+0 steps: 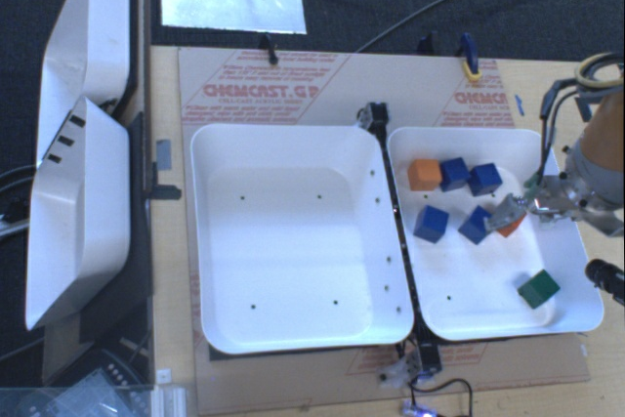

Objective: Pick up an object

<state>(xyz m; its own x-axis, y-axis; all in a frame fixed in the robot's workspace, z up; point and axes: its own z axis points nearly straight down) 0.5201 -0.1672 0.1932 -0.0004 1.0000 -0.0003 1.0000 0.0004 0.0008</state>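
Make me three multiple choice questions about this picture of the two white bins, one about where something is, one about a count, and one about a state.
1. Where does the green block lie?
A. In the left bin
B. Near the front right corner of the right bin
C. On the bench outside the bins

2. How many blue blocks lie in the right bin?
A. Two
B. Four
C. Six

3. Where is the gripper?
A. Over the left bin
B. Outside both bins
C. Over the right bin, by a blue block and a small orange piece

Answers: 1 B, the green block sits alone toward that corner. 2 B, two lie beside the orange block and two nearer the middle. 3 C, the arm reaches in from the right and ends above those pieces.
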